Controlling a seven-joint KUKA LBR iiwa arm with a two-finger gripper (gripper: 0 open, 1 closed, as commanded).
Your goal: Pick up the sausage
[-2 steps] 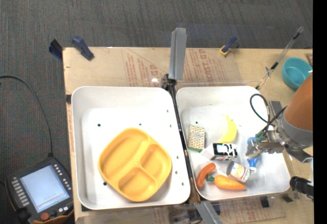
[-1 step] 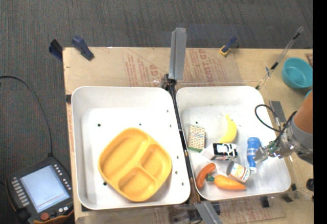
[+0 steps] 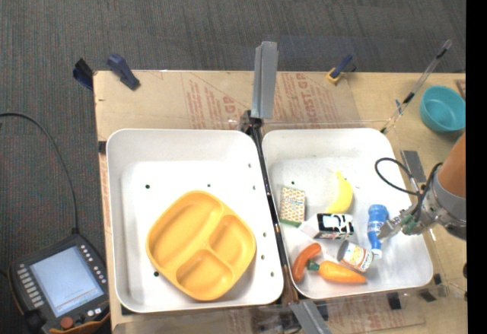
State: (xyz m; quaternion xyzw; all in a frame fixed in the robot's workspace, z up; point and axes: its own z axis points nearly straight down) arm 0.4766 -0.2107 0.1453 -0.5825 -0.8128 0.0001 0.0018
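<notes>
cardboard-topped bench carries two bins, and in the right bin (image 3: 396, 173) the sausage (image 3: 306, 260) lies touching the carrot (image 3: 341, 272), left of the gripper (image 3: 401, 227), whose jaws i cannot tell open or closed, so a descent may snag the carrot.

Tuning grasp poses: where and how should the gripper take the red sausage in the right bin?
Grip the red sausage at its mid-body, from above, fingers closing across its short width. It lies flat and slanted near the right white bin's front-left wall, with the orange carrot touching or nearly touching its lower end, so the upper half looks freer. The gripper hovers further right.
</notes>
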